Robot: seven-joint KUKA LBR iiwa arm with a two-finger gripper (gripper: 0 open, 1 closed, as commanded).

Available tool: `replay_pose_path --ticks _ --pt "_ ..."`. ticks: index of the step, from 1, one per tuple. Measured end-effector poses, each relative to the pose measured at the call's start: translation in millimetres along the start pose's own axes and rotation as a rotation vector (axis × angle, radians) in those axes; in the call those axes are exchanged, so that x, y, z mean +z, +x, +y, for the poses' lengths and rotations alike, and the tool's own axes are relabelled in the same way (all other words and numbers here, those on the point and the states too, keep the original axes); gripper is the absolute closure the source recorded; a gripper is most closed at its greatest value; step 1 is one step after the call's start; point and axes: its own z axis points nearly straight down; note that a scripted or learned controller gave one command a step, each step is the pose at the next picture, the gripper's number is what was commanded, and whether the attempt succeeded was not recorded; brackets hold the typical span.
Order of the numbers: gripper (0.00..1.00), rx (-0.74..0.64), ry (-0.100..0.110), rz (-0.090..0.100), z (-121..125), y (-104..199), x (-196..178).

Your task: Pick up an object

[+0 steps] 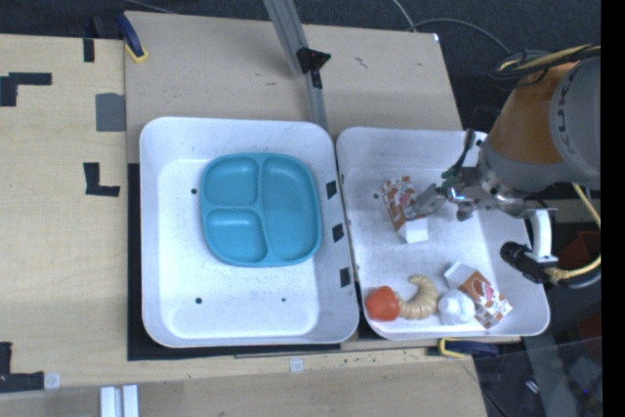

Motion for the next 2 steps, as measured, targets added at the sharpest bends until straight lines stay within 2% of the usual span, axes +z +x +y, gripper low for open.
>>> replay_pose_path --ticks 1,2 --pt "1.0 -0.002 -0.007 -0.004 1.9 -1.1 -14.0" --pt "1.0 -0.001 -0.003 -0.005 3.8 0.9 -77.5"
